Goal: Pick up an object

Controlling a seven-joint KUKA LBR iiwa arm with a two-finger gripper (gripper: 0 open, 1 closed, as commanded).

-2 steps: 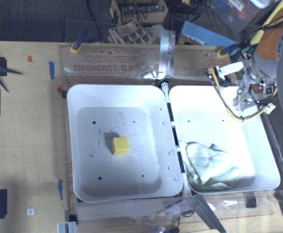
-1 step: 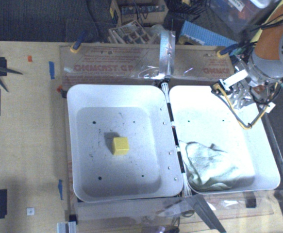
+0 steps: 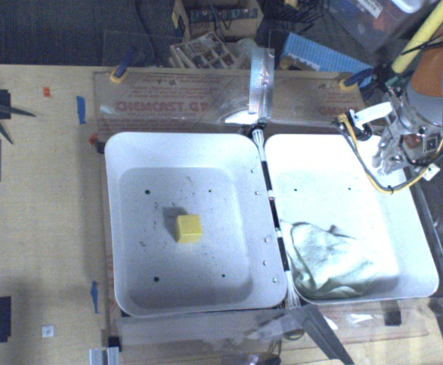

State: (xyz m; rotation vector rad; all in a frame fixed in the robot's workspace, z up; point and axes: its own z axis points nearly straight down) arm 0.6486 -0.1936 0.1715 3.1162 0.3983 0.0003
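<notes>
A yellow block sits in the left bin, a cloth in the right bin. The gripper hovers at the right bin's far edge, seemingly before any pick; its claw is too blurred to tell.

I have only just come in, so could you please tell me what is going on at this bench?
A robot arm reaches in from the right, and its claw sits over the upper right corner of the right bin, with nothing seen between its fingers. A yellow block lies near the middle of the left bin. A crumpled pale cloth lies in the near part of the right bin. No object has been picked up yet.
</notes>
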